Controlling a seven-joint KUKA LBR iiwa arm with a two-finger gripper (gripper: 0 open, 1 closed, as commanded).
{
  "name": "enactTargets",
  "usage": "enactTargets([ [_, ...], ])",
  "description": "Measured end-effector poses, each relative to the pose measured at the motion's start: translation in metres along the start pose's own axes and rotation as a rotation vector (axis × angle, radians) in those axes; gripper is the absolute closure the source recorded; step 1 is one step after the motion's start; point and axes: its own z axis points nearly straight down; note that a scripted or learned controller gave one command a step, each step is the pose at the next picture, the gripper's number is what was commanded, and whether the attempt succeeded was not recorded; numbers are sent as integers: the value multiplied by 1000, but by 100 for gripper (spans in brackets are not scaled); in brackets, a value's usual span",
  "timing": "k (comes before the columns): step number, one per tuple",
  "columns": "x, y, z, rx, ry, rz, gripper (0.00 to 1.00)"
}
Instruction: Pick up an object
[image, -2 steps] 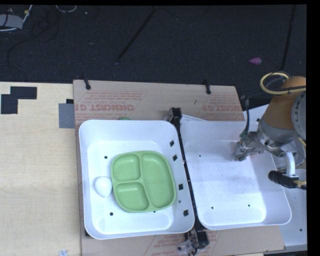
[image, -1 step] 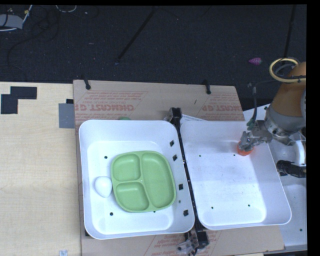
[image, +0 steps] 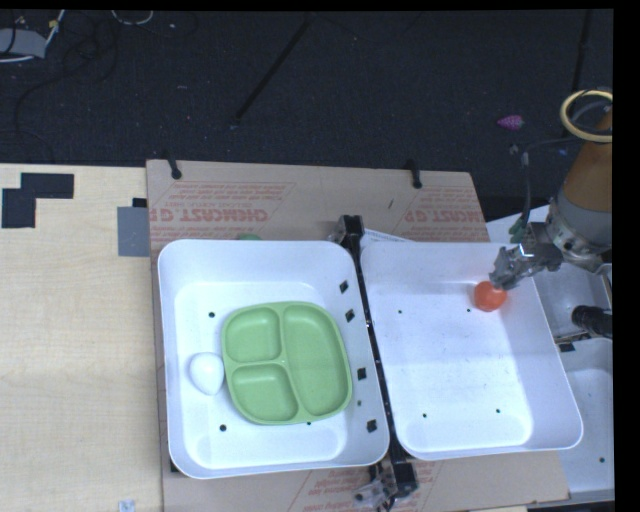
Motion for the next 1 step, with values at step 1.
enactTargets([
  [1,-1,1,-38,1,0,0,100],
])
